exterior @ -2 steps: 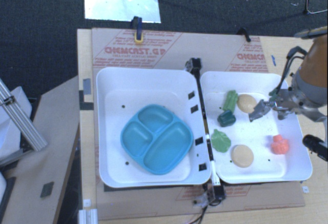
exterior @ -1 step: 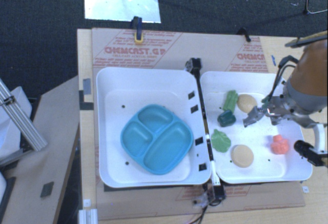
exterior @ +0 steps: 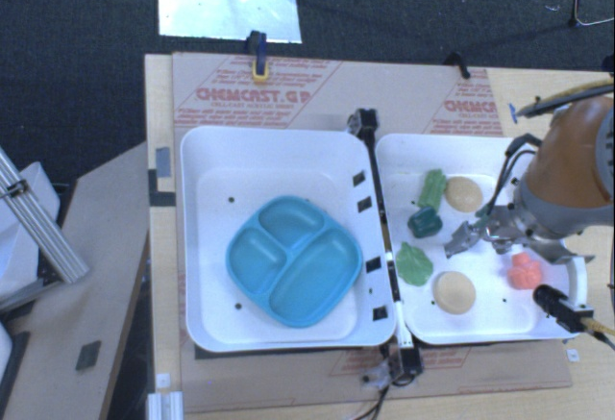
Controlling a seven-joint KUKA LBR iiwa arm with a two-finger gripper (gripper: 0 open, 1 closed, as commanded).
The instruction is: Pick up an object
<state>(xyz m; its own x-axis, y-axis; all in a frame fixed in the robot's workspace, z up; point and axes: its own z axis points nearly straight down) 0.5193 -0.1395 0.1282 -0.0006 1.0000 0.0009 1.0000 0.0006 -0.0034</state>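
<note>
Beige round piece [exterior: 454, 291] sits in the right bin [exterior: 423, 332], at roughly 7 o'clock from the gripper [exterior: 459, 241], near but apart. I see nothing held. From here I can't tell whether the fingers are spread or pressed together; the tip is a grey blur.

Other candidates ring the tip: dark teal block [exterior: 425, 222] at 10 o'clock, near; light green piece [exterior: 415, 263] at 8 o'clock; second beige round [exterior: 463, 193] at 12 o'clock; pink piece [exterior: 525, 271] at 4 o'clock, tucked under the wrist. The tall green piece [exterior: 433, 187] runs its long axis roughly 1-to-7 o'clock.

My call: the teal block is nearest, a short shift toward 10. The blue divided plate [exterior: 293, 260] in the left bin [exterior: 279, 144] is well apart.
</note>
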